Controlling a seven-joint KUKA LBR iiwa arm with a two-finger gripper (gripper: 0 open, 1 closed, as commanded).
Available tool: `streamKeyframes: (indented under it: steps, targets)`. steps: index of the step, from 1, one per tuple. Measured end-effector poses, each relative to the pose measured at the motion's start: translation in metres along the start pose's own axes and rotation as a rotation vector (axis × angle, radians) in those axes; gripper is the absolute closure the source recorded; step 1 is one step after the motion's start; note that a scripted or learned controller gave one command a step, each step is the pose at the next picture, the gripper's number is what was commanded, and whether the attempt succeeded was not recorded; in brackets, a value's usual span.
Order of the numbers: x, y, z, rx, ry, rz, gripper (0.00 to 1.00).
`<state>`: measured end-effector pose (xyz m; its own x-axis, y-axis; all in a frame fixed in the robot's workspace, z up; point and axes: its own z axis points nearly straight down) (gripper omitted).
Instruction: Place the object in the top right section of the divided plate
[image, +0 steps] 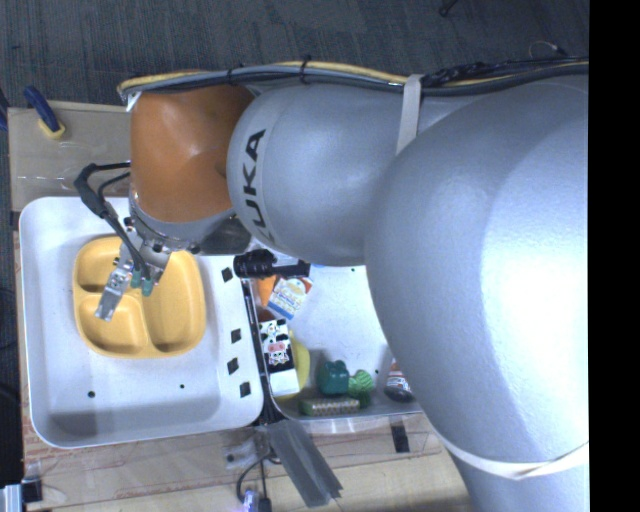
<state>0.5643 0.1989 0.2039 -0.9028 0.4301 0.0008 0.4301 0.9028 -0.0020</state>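
A yellow divided plate (182, 312) lies in the left white bin (60, 400), toward its far side. My gripper (124, 288) hangs just over the plate's upper left part, near the ridge between the sections. The orange wrist band (180, 150) and the grey arm (400, 200) cover the bin's far right corner and the plate's top edge. Whether anything is in the gripper is not clear from this angle.
The right bin (330, 420) holds a cow-print carton (277, 350), an orange and blue packet (288, 296), a green toy (336, 378), a dark green strip (328, 405) and a red item (397, 385). The arm hides most of that bin.
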Motion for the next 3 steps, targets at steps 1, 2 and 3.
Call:
streamKeyframes:
  steps: [1, 2, 3]
  targets:
    - [-0.001, 0.000, -0.010, 0.001, -0.001, -0.004, 1.00]
    - [0.052, -0.006, -0.031, 0.000, 0.000, -0.099, 1.00]
    - [0.052, -0.005, -0.041, 0.001, -0.001, -0.103, 1.00]
